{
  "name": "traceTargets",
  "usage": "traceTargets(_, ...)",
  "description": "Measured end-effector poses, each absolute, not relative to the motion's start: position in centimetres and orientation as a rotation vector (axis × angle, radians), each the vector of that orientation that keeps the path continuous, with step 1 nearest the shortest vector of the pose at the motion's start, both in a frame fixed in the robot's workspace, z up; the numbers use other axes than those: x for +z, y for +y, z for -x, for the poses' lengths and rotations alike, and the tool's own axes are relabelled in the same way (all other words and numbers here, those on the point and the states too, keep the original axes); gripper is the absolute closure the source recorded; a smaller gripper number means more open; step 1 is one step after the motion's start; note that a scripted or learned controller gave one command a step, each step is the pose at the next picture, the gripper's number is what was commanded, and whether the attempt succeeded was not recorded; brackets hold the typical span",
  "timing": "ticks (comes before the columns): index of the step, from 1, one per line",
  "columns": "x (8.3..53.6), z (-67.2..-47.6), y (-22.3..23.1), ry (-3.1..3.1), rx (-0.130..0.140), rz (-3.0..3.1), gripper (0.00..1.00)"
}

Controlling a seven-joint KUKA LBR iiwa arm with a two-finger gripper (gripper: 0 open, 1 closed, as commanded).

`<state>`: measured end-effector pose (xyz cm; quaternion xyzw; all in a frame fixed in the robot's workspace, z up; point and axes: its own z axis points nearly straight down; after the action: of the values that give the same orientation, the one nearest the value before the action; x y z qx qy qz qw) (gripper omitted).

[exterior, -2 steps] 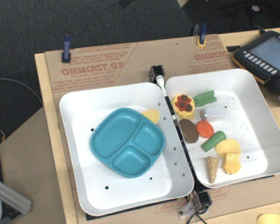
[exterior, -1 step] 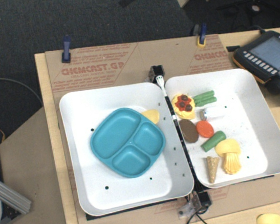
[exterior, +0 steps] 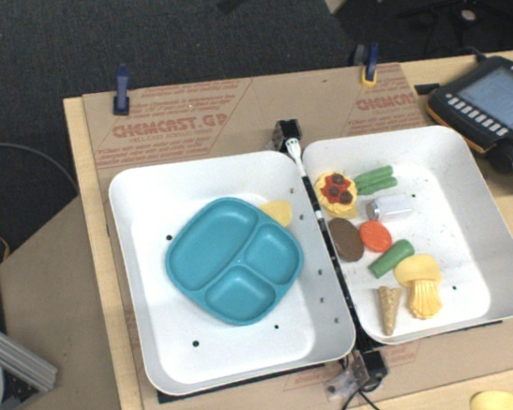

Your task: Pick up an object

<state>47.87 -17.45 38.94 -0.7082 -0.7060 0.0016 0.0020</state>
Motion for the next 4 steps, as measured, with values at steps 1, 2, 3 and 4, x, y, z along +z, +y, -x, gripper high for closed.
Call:
traceTargets(1,32.8,-47.8,-21.9,-2.213,0.006,2.223,1.0)
traceTargets(2,40.4,-48.1,-15.5,-2.237,-0.01,2.22,1.0)
traceTargets(3,32.9,-47.9,-19.8,-2.213,0.007,2.222,1.0)
traceTargets(4,41.0,-48.1,-15.0,-2.235,-0.009,2.221,1.0)
